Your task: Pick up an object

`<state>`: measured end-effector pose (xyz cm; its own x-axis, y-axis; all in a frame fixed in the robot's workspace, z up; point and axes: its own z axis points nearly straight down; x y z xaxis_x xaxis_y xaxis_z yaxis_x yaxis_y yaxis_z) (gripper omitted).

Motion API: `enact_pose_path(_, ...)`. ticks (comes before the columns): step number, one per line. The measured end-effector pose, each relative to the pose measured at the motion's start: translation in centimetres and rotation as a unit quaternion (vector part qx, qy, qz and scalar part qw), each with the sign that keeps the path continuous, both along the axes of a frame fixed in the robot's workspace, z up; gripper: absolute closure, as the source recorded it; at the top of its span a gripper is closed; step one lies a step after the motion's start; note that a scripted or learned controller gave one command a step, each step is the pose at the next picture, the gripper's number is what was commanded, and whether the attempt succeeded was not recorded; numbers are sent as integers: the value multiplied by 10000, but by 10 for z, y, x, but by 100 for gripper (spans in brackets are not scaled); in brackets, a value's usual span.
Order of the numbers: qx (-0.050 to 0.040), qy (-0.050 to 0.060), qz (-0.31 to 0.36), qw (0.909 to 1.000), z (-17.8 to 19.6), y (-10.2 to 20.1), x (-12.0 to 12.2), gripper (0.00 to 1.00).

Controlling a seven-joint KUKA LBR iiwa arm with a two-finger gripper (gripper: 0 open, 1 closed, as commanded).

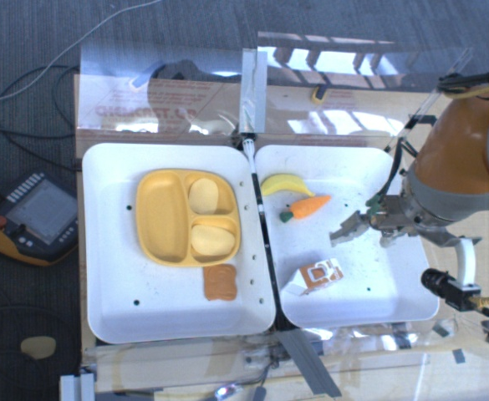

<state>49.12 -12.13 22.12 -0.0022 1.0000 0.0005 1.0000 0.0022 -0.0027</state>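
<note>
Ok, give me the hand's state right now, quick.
Hand: over the right bin, nothing between its fingers; open or closed cannot be told from this view.

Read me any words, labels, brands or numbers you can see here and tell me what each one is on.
None can be read for certain.
Cardboard sheet behind the left bin: faint reddish lettering, too washed out by glare to read.
Small orange and white packet in the right bin: print too small to read.
Handheld pendant on the floor: screen blurred, nothing legible.
</note>
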Motion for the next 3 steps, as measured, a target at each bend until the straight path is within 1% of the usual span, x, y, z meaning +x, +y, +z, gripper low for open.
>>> enact_pose_path(1,-13,-82,-214,9997,-131,16,56,0)
enact_pose_path(2,-24,-62,150,9999,-133,9,147,0)
enact_pose_path(3,16,71,411,9991,-134,-2,175,0)
